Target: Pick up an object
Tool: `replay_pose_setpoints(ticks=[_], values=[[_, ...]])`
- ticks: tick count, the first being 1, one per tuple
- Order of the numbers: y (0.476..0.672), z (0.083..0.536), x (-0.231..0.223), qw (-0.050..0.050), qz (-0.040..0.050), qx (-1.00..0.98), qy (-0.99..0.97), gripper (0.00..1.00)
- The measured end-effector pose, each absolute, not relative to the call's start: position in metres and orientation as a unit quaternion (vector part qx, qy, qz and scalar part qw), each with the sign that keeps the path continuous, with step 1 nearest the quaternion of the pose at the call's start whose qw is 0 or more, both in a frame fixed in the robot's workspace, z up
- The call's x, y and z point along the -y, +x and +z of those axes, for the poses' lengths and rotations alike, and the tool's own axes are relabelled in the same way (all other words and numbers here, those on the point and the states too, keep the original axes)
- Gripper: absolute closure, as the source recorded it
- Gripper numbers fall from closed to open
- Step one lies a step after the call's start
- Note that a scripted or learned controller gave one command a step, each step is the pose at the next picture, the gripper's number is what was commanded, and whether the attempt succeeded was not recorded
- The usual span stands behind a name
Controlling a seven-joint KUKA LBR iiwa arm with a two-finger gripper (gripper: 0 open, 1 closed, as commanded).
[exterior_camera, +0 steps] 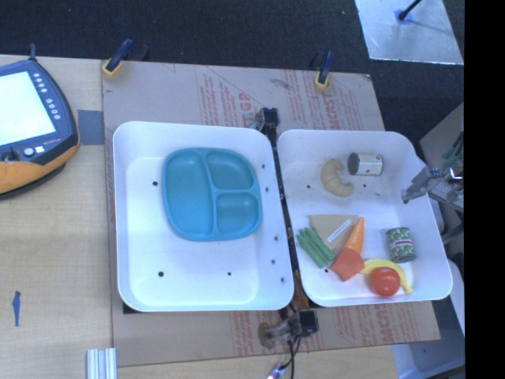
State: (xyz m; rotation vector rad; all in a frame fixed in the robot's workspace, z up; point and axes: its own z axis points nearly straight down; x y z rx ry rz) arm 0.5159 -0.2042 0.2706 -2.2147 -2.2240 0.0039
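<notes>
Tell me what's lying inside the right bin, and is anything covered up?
The right bin holds a croissant, a small can, a green can, green beans, a carrot, a red block, a tomato partly covering a banana, and a tan wedge partly hidden.

Red print runs along the edges of the cardboard sheet [237, 101] under both bins, too blurred to read.
</notes>
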Motion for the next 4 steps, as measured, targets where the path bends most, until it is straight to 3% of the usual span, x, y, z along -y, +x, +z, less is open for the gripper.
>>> replay_pose_setpoints(ticks=[1,2,3,4], values=[[0.475,0.145,0.212,0.003,0.0017,0.709,-0.705,0.00],[0.483,0.091,0.175,0.003,0.0014,0.709,-0.705,0.00],[0.539,0.092,0.187,0.001,0.0006,0.708,-0.706,0.00],[0.619,0.092,0.181,0.001,0.0002,0.709,-0.706,0.00]])
